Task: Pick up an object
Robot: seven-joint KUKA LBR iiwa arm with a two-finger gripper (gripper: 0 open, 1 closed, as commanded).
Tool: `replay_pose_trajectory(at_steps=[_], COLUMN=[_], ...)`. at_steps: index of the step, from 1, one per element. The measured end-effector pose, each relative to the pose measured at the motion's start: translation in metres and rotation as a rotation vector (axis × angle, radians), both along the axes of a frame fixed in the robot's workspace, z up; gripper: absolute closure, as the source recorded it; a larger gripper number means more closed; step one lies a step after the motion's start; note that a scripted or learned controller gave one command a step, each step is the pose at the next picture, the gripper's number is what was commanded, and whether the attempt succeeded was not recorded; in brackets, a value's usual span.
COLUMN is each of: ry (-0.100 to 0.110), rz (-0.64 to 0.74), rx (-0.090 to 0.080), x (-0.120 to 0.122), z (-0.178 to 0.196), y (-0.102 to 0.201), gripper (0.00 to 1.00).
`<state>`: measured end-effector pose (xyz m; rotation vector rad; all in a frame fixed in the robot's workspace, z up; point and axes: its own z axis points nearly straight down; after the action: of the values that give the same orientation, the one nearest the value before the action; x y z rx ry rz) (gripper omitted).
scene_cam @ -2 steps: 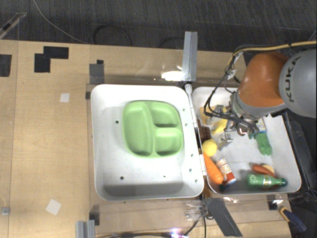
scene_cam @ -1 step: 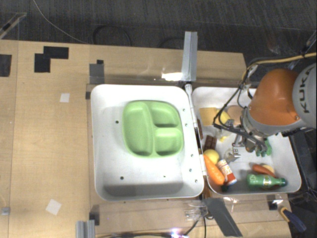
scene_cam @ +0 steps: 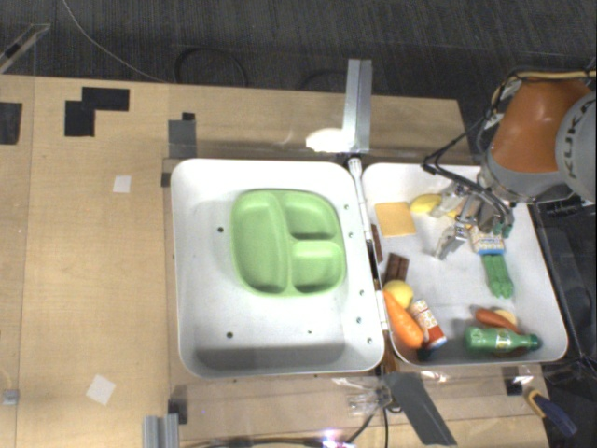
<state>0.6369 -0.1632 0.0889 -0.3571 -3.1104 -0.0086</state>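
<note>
I see no single marked target, so I start with what lies nearest my claw point(scene_cam: 464, 224): a small white-and-blue labelled item point(scene_cam: 487, 241) with a green toy piece point(scene_cam: 498, 274) running from it toward the near edge of the right bin point(scene_cam: 550, 292). A yellow round item point(scene_cam: 426, 203) sits just to the far-left of my claw, next to a flat tan slice point(scene_cam: 395, 218). My claw hangs over the far half of this bin, tilted, its metal fingertips pointing down and toward the left bin; nothing sits between them that I can make out. Whether they are apart or together I cannot tell, as cables and brackets clutter the wrist.

My arm comes in from the right, the orange band point(scene_cam: 532, 133) above the wrist and the grey link beside it at the frame's edge.

Along the near side of the right bin lie a brown block point(scene_cam: 397, 268), a yellow piece point(scene_cam: 399, 294), a carrot point(scene_cam: 404, 324), a small red-labelled bottle point(scene_cam: 428, 322), a hot dog point(scene_cam: 494, 319) and a green bottle point(scene_cam: 499, 342) on its side.

The left bin point(scene_cam: 201, 250) holds a green divided tray point(scene_cam: 286, 241).
</note>
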Motion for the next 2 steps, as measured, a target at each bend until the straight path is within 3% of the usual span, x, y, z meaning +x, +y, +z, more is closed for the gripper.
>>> replay_pose_trajectory(at_steps=[1,2], ry=[-0.015,-0.022], rz=[-0.079,-0.088], rx=[0.002,-0.008], x=[-0.028,-0.051], z=[-0.001,0.0], y=[-0.034,-0.029], gripper=[0.0,0.0])
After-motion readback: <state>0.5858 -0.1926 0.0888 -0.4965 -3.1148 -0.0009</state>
